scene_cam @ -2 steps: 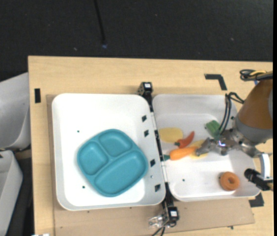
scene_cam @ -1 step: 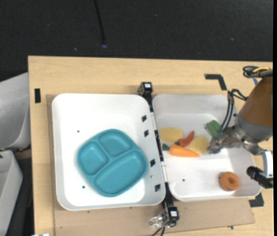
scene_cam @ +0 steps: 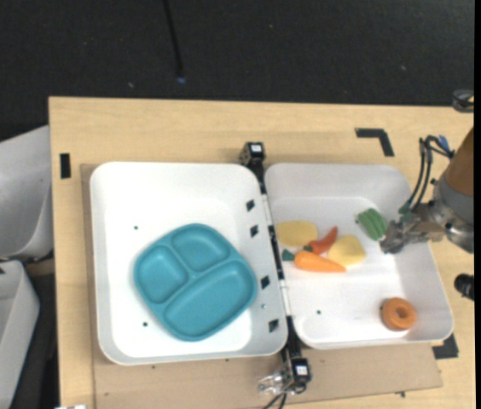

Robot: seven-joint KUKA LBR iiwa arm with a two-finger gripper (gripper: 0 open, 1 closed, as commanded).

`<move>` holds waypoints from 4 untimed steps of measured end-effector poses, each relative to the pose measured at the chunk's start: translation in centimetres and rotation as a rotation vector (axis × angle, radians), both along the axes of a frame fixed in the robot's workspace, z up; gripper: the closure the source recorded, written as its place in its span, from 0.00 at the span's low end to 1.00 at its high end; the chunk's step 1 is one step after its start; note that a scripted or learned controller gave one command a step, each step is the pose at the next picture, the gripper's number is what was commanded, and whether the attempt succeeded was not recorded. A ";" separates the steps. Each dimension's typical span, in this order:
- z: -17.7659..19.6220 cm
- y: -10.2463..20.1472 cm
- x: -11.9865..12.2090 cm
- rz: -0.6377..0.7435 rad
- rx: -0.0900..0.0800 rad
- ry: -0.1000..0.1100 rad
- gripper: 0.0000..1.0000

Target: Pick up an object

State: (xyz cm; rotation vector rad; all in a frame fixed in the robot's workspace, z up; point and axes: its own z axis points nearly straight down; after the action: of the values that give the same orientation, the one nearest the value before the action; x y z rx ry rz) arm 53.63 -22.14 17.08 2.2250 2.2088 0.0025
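While beside the gripper [scene_cam: 391,239], a green piece [scene_cam: 372,222] nears the carrot [scene_cam: 319,263].

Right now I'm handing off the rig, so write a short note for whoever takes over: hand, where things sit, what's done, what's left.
Hand: low over the right bin, near its right wall, beside the green piece. I see nothing between its fingers, and whether they are open is unclear.
Right bin: yellow piece, red piece, second yellow piece and carrot clustered at centre-left; orange ring alone near the front right corner.
Left bin: blue divided plate.
Done: nothing lifted yet.
Left: grasp and raise one object; the green piece is nearest.
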 end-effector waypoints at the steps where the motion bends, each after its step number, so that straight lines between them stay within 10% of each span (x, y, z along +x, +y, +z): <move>1: 4.7 0.3 -0.4 0.010 0.001 0.000 1.00; 2: 9.1 -0.2 0.0 0.010 0.000 0.000 1.00; 4: 8.9 10.0 1.4 0.014 0.003 0.004 1.00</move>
State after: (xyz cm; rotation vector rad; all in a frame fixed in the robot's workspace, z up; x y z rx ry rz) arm 55.00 -12.10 25.95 2.2136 2.2282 0.0014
